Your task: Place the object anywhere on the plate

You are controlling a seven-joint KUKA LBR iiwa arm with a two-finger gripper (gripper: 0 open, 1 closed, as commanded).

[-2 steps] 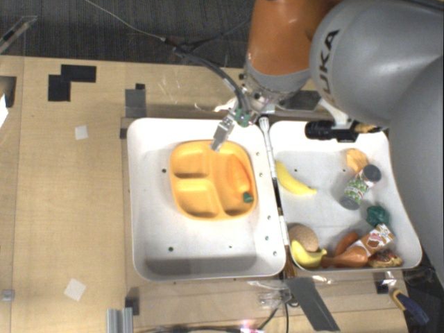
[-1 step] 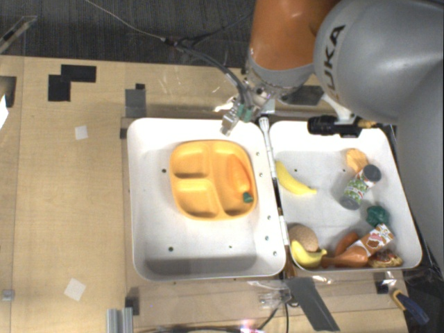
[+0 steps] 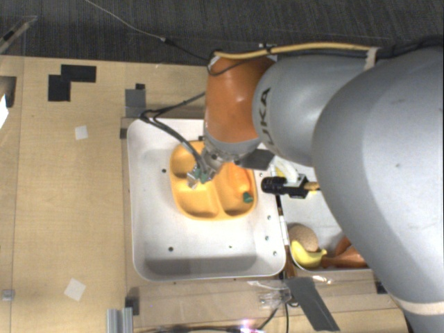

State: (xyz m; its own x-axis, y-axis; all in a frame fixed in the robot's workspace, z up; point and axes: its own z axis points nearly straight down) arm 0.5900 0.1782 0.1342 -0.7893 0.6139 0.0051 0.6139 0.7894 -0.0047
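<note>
Dark carpet (image 3: 208, 12) borders the far edge of a pale wooden bench (image 3: 62, 207), on which two shallow white bins sit side by side. Black angular markings (image 3: 69, 82) and two small pale squares (image 3: 82, 132) are fixed to the bench left of the bins. The only readable writing is dark lettering on the grey casing of the arm (image 3: 388, 151), of which "UKA" (image 3: 266, 116) can be made out just beside the orange band (image 3: 232, 103). The left bin (image 3: 159, 255) holds an orange-yellow plate (image 3: 201, 203) divided into compartments. The gripper (image 3: 200, 177) hangs over the plate's upper left part; whether it is open or closed cannot be told from this angle. A small green object (image 3: 246, 198) lies on the plate near its right rim, apart from the gripper. A black cable (image 3: 166, 132) runs from the bin's far left corner across its floor towards the gripper. The bulk of the arm hides most of the right bin (image 3: 300, 210); at its near end a yellow banana-shaped item (image 3: 307, 257), a round beige item (image 3: 303, 238) touching it, and an orange-brown item (image 3: 345, 257) are visible.
</note>
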